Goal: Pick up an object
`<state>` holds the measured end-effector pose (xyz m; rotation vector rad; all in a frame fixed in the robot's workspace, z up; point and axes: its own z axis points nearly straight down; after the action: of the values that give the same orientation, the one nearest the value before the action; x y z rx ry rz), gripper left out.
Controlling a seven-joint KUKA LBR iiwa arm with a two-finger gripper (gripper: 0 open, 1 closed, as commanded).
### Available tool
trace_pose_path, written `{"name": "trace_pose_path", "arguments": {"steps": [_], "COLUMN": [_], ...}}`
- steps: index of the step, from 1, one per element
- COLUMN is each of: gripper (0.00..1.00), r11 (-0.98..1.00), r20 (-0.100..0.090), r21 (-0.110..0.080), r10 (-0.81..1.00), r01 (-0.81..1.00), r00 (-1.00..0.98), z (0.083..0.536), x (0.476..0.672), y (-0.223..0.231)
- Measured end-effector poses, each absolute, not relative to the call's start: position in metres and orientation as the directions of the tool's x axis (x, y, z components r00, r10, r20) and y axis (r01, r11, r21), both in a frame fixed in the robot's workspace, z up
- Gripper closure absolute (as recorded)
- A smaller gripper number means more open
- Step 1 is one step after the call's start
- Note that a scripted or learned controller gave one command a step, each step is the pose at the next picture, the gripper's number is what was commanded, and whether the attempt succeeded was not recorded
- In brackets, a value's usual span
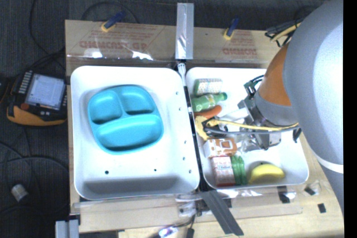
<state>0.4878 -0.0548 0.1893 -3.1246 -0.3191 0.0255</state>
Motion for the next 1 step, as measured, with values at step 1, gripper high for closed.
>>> {"name": "trace_pose_path", "arguments": {"steps": [1], "gripper": [1.0], "r11": [-0.979], "r20": [-0.006], "r21": [0.002], "r10": [0.203], "r01": [0.203], "r00": [0.979], "z": [0.2997], "x": [0.4832], "y": [-0.0212]}}
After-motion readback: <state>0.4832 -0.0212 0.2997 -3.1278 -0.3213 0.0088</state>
